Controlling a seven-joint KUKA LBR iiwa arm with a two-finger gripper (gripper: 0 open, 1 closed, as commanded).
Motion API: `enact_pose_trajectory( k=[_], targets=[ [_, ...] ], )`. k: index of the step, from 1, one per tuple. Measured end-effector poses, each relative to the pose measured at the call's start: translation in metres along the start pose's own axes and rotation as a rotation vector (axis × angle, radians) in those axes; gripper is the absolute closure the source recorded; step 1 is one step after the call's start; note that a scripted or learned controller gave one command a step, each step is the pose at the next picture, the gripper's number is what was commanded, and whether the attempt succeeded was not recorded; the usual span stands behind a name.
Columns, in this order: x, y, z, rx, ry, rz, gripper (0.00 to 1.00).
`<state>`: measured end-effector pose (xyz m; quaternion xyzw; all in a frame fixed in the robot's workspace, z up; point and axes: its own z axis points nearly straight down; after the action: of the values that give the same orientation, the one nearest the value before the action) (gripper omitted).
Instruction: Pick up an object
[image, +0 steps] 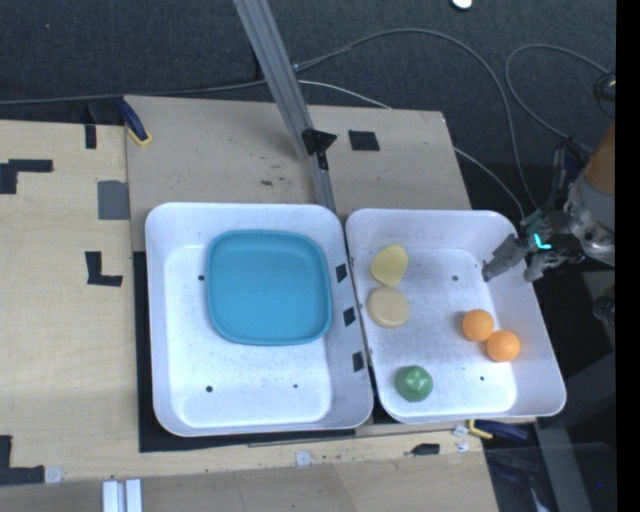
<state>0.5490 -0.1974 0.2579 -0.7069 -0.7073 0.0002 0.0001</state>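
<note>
Camera view: the pincer (518, 258) hangs at the upper right rim of the right bin (455, 222), with the grey arm (600, 215) reaching in from the right. The fingers appear spread apart with nothing between them. The nearest candidates are two orange balls (490, 335), touching or just beside each other, lying below the pincer and slightly to its left, close to the bin's right wall. A yellow piece (389, 264), a tan round (388, 307) and a green ball (413, 382) lie farther left. The left bin (170, 300) carries a blue plate (268, 286). The coming move therefore looks like a short travel down-frame toward the orange pair.
</note>
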Motion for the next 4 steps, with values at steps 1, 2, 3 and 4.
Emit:
enact_pose_trajectory(
  k=[1,2,3,4],
  targets=[
    [0.0,0.0,0.0,0.0,0.0,0.0,0.0],
    [-0.006,-0.005,0.046,0.004,0.001,0.0,0.0],
    [-0.007,-0.005,0.109,0.006,0.002,0.0,0.0],
    [-0.007,-0.006,0.162,0.005,0.002,0.0,0.0]
  ],
)
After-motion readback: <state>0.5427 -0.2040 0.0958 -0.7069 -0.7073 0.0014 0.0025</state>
